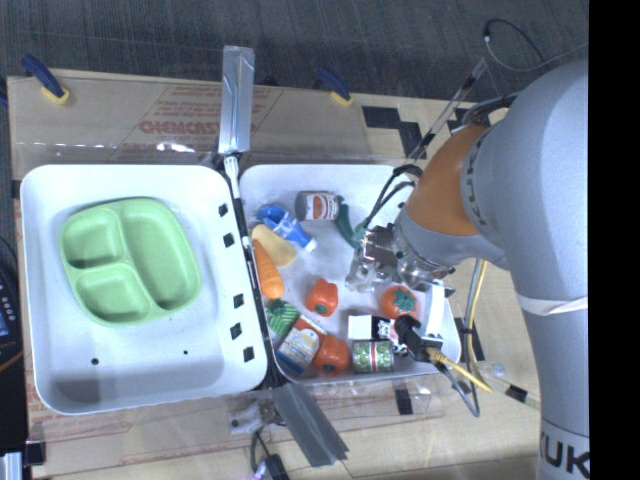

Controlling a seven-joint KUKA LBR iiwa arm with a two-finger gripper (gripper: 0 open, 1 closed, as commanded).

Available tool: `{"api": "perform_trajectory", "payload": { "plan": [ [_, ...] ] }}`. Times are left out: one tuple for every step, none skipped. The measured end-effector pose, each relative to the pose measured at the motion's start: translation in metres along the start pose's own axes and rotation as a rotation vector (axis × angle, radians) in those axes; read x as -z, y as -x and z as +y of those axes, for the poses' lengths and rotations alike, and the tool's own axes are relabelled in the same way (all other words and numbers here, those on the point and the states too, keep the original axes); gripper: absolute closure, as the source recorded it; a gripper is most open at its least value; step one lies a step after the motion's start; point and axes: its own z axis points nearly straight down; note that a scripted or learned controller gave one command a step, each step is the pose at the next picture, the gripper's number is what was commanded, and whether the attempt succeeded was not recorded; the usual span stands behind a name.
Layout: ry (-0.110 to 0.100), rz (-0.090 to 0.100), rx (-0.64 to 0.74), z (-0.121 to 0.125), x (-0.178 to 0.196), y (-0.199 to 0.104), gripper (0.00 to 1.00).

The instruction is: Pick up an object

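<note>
The hand point(372, 258) is seen low over the right bin point(330, 180), in the right-centre of the frame, at the end of the grey arm with its orange band point(445, 193). Whether it is spread wide or drawn narrow cannot be told, since the metal parts run together, and nothing is seen held in it. The task names no particular object, so the choice is judged by nearness. 2 candidates are seen close by: a small orange-red pepper-like toy point(321, 297), just below and to the left of the hand, lying free on bare white floor, and a red tomato-like toy point(397, 301), just below and to the right, partly tucked under the wrist. The pepper-like toy is judged the likelier target; it is squat and rounded with a darker stem end, so no clear long axis is offered, and a short move toward the lower left of the frame would be called for. By contrast, a long orange carrot point(268, 273) lies against the left wall of that bin, its axis running from upper left to lower right. A small can point(320, 206) is seen above the hand, and a row of packed items along the lower wall. In the left bin point(40, 268), a green divided tray point(128, 258) lies well apart from the hand.
</note>
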Motion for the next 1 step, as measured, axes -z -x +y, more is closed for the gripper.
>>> {"api": "perform_trajectory", "payload": {
  "plan": [
    [0.000, 0.000, 0.000, -0.0001, -0.0001, -0.0001, 0.00]
  ]
}}
